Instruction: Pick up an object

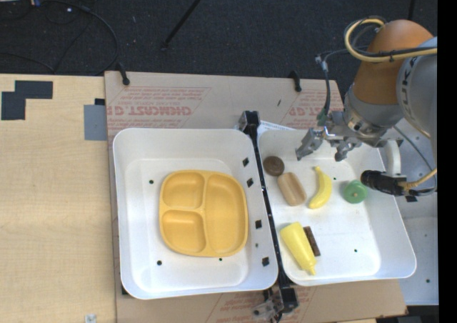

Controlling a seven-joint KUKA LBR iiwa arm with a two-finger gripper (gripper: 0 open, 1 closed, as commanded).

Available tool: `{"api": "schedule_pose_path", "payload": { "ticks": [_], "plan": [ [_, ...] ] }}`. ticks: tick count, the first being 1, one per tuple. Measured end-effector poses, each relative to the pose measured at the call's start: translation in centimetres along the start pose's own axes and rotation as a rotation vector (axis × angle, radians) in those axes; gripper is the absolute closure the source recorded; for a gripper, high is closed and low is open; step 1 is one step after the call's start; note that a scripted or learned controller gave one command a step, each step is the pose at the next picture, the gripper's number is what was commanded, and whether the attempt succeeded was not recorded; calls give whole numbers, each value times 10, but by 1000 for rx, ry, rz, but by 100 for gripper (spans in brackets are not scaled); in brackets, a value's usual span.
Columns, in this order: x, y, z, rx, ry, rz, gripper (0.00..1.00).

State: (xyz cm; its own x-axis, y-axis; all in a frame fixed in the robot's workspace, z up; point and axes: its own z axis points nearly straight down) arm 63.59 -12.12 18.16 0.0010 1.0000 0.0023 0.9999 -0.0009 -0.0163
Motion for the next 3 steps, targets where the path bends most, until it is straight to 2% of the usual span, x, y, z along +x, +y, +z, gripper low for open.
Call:
{"api": "schedule_pose_path", "payload": {
  "ticks": [1,2,3],
  "plan": [
    [0,2,-7,-11,-1,-2,0],
    [-9,-1,47,-8,-2,-1,0],
    [-9,1,94,-16,-1,0,0]
  ]
}}
